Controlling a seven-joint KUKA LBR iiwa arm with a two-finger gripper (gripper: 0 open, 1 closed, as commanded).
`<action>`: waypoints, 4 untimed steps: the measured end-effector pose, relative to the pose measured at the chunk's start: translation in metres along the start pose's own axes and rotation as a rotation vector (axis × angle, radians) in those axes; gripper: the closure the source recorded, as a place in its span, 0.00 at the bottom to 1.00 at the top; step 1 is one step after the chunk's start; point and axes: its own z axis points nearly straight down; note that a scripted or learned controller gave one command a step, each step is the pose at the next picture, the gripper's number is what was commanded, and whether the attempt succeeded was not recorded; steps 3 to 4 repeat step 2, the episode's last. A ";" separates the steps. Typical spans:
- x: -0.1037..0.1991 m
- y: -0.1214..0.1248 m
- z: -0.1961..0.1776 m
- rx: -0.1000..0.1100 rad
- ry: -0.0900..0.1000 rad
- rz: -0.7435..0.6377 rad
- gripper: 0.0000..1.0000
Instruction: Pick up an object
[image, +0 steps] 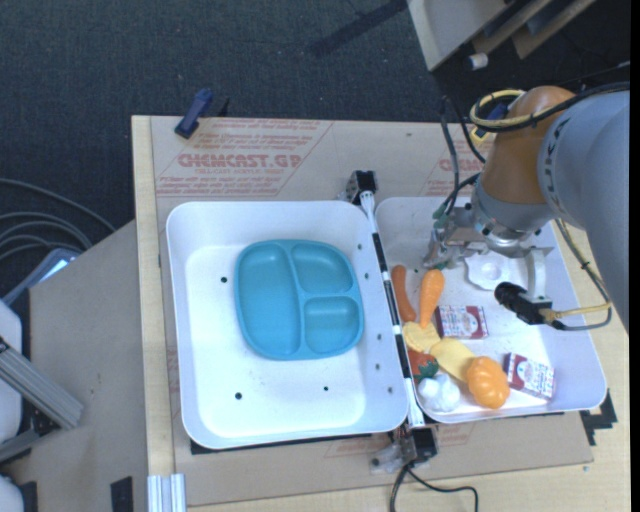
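Observation:
My gripper (443, 252) hangs low over the back of the right bin (585, 350), just above the top end of an orange carrot (430, 296). Nothing shows between its tips. Beside the carrot, against the bin's left wall, lies a slimmer red-orange stick (400, 290). Further forward are a small red-and-white carton (463, 322), a yellow piece (452, 352), an orange fruit (487, 383), a white lump (440, 394) and a second carton (529, 376).
The left bin (200, 380) holds a blue divided plate (298, 298). A blue clip (193, 113) lies on the cardboard at the back left. The objects crowd the right bin's front and left side.

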 end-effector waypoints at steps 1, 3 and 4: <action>0.021 -0.059 -0.124 -0.003 -0.001 0.000 1.00; 0.067 -0.037 -0.160 -0.003 -0.001 -0.001 1.00; 0.067 -0.037 -0.160 -0.003 -0.001 -0.001 1.00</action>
